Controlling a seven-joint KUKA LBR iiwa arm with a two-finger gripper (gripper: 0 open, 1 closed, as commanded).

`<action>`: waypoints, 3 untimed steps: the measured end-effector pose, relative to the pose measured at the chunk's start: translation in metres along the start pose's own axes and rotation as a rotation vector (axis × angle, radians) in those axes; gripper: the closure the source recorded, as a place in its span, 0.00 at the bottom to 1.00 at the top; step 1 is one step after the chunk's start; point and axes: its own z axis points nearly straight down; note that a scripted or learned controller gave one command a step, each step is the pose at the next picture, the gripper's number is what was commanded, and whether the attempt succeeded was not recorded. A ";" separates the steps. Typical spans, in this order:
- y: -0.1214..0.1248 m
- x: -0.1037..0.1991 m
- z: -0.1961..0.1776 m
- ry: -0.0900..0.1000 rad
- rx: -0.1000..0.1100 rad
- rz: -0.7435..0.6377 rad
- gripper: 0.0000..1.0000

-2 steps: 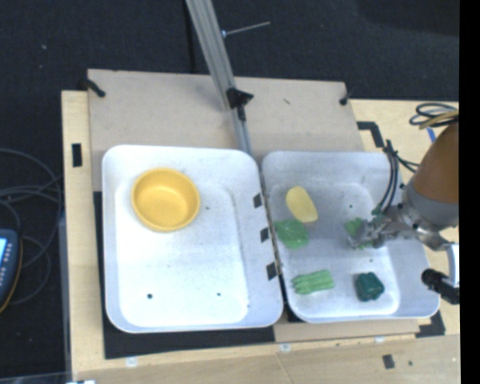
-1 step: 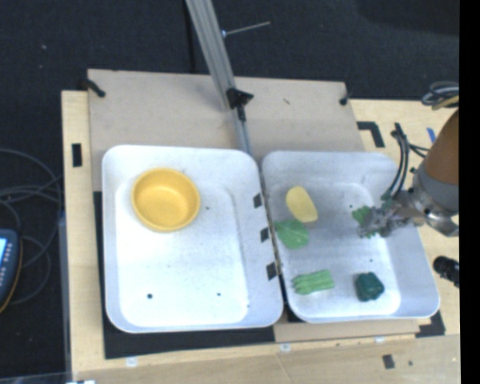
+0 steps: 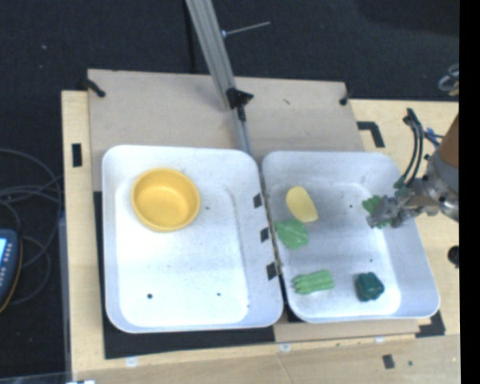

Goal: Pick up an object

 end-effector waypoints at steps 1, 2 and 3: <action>0.001 -0.001 -0.036 0.000 0.000 0.000 1.00; 0.002 0.049 -0.046 0.002 0.002 -0.004 1.00; -0.007 0.103 -0.051 0.002 0.003 -0.004 1.00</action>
